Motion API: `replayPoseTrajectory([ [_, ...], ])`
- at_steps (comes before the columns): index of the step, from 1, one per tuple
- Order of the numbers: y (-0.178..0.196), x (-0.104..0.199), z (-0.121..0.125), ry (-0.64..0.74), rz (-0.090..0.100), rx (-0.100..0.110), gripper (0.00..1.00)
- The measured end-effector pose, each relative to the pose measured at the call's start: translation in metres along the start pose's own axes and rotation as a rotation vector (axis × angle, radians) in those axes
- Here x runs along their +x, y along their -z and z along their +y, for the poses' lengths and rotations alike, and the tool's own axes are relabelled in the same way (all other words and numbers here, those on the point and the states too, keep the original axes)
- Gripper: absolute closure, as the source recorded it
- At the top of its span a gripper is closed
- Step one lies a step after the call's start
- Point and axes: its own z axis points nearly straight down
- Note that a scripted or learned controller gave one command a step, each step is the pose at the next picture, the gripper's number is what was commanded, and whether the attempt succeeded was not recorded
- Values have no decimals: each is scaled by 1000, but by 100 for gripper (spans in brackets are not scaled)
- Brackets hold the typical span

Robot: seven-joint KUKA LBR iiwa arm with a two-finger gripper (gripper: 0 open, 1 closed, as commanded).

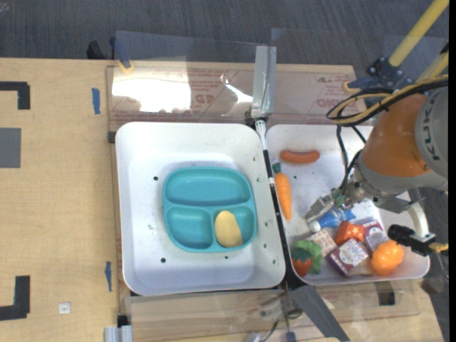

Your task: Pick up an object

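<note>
Although the gripper (329,206) hangs low over the middle of the right bin (313,173), just above the heap of packets, whether it is wide or closed cannot be told from this angle, and nothing is seen held. Candidate objects: a carrot (283,194) along the bin's left wall, a sausage (300,157) near the far edge, an orange (386,258) at the near right corner, small cartons (348,254) crowded beside it. Judged light, rigid toy pieces with smooth, slippery skins. The carrot lies apart from the rest; grasping across its thick middle looks safest. The left bin (135,191) carries a teal tray (206,187) with a yellow potato (228,229).
</note>
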Motion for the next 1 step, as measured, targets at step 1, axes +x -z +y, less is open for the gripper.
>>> replayPoseTrajectory([
  [1,12,-1,2,-3,-4,-7,100],
])
